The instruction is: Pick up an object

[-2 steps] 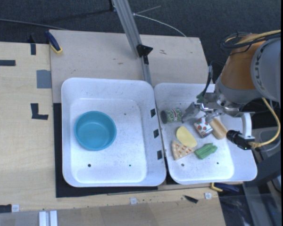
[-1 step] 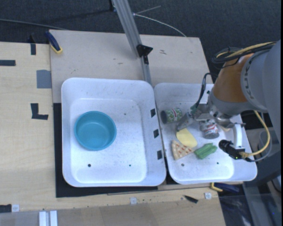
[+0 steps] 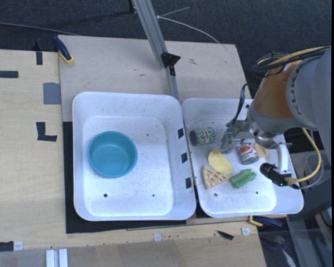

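— Pale wood counter (image 3: pixel 128 54), two white bins side by side. Where does the tool sit?

— The tool (image 3: pixel 229 141) hangs low in the right bin (image 3: pixel 239 202), at its far half. I cannot tell whether it is open or closed; the wrist hides that part, and nothing visibly sits in it.

— What lies nearest?

— Three things ring it. A small green-labelled can (image 3: pixel 202 136) lies on its side just beside the tool, toward the left bin (image 3: pixel 128 202), with its long axis running across the view. A red-and-white can (image 3: pixel 247 152) lies just on the arm's side of it, tipped. A yellow lemon-like piece (image 3: pixel 219 162) lies just in front of it, toward the near rim.

— And further out?

— A pizza-slice toy (image 3: pixel 212 177) and a green vegetable toy (image 3: pixel 242 178) sit beyond the yellow piece. A blue bowl (image 3: pixel 112 153) rests well apart in the left bin.

— So which way would a pick go?

— My guess: the yellow piece is the shortest reach, a small shift toward the near rim and down.
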Controlling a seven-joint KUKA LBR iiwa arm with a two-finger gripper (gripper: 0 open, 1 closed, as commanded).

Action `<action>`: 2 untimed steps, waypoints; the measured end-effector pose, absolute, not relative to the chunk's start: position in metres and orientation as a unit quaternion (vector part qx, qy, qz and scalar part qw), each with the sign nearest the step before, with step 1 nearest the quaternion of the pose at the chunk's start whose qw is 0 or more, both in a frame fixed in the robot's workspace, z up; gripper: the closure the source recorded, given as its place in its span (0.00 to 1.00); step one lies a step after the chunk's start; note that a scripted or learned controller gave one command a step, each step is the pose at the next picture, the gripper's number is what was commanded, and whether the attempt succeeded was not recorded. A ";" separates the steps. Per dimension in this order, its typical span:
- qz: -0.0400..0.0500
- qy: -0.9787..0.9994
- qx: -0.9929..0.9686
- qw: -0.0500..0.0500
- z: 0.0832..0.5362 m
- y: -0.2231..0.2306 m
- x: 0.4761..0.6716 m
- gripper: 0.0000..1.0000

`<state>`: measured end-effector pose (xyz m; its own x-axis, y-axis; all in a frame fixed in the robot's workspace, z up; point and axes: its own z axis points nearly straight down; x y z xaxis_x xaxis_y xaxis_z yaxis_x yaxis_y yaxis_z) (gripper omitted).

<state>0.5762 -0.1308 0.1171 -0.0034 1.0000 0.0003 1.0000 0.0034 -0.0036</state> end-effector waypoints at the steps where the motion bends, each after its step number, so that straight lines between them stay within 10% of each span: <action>1: 0.000 -0.708 -0.706 0.000 0.174 -0.121 0.576 1.00; 2: -0.001 -0.708 -0.707 -0.001 0.220 -0.126 0.583 1.00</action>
<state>0.5828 -0.1260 0.2198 -0.0013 1.0000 -0.0011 1.0000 0.0013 0.0027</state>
